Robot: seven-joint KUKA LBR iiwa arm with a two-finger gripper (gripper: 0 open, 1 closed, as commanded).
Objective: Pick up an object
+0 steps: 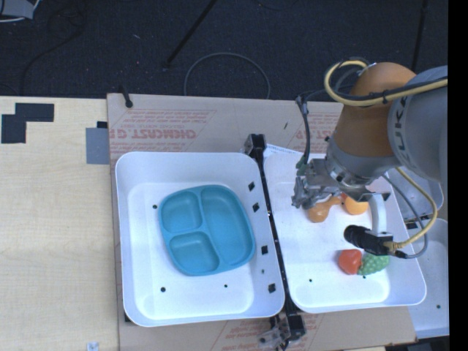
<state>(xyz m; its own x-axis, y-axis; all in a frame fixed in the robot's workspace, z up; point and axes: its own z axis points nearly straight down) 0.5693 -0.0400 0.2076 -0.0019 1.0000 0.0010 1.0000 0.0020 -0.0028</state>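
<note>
— Pale wood bench (51, 232) with dark floor (110, 35) behind it, right? What sits on it?

— A cardboard sheet (183, 126), and on that two white bins side by side. The left bin (121, 232) holds a blue divided plate (205, 229), three compartments, lying flat near the middle.

— And the right bin (322, 298)?

— Small things, all in its right half. An orange rounded piece (319, 212) lies toward the far side, and a second orange piece (357, 206) is just to its right. Nearer the front there is a red piece (349, 261) with a green piece (376, 264) touching it.

— Where is the arm (373, 123)?

— It reaches in from the right, orange band up, bent over the far part of the right bin. The gripper (307, 197) is low, right by the orange rounded piece, at its upper left edge.

— Is it holding that piece?

— I can't tell whether the gripper is wide or closed; the wrist hides that. Nothing visibly sits in its grasp.
</note>
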